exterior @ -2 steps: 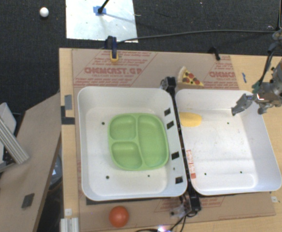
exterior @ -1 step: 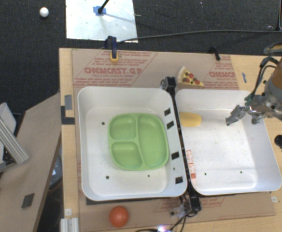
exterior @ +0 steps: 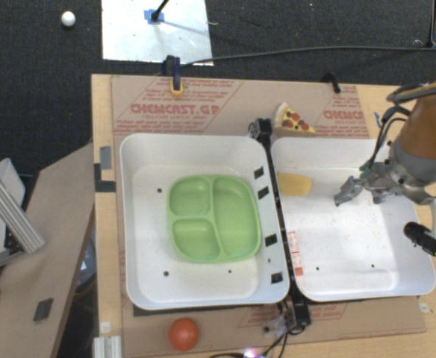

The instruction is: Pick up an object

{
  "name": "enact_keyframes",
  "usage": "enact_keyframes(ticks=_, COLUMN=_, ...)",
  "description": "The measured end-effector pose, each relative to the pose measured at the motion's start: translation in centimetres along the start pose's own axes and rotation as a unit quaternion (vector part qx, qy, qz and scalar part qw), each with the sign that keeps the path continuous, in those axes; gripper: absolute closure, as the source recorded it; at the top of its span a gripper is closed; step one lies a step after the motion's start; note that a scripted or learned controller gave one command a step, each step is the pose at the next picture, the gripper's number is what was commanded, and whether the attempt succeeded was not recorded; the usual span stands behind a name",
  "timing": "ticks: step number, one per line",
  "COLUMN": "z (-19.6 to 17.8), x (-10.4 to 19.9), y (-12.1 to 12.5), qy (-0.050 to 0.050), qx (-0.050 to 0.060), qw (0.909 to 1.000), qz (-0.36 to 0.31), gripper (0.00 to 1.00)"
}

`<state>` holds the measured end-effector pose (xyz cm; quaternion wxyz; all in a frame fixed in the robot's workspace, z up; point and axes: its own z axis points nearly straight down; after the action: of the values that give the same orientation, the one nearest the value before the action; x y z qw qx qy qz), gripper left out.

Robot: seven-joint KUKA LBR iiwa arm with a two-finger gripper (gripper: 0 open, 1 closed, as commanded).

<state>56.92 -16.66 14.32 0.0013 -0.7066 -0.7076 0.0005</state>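
A brown bench bears two shallow white bins; the metal two-finger gripper hovers over the right bin, near a flat yellow block at its top-left corner; grip unclear

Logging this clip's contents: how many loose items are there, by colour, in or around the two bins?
Green: 1, divided plate in the left bin
Yellow: 1, flat piece in the right bin
Orange: 1, ball below the left bin
Yellow with red spots: 1, pizza slice above the bins
White: 1, small ball at top left
Total: 5
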Motion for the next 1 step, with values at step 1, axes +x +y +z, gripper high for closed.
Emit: enact_keyframes(ticks=1, z=5.23, x=0.06, y=-0.02, qy=0.0, qx=0.0, qw=1.0, qz=0.0, gripper=0.0)
